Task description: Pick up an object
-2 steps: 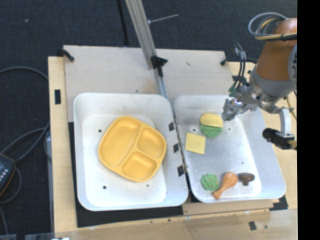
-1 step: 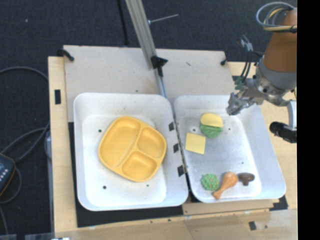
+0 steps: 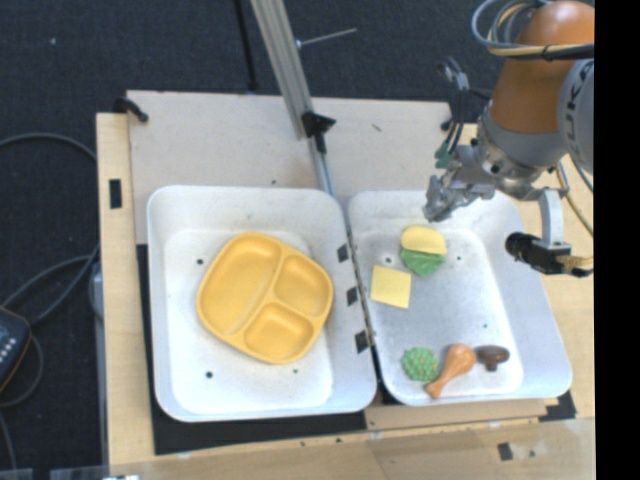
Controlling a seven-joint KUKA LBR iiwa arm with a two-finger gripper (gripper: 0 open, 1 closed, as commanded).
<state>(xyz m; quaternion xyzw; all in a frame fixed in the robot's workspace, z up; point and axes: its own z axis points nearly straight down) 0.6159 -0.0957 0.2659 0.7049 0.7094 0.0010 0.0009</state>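
The surface (image 3: 230, 138) holds two white bins side by side. The left bin (image 3: 180, 368) holds one yellow tray (image 3: 264, 296) with three parts, with open room around it. The right bin (image 3: 520, 328) holds five small toys: one yellow and green burger (image 3: 423, 249), one yellow square (image 3: 391, 287), one green broccoli (image 3: 419, 363), one drumstick (image 3: 450, 367), one brown mushroom (image 3: 492, 355). The end effector (image 3: 441, 203) hangs at the far edge, just above the burger. I cannot tell its grip.

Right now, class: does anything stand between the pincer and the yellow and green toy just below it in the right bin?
Nothing visible does. The pincer hangs just above the yellow and green toy, with bare bin floor between them. The yellow square lies off to the lower left, out of the path.
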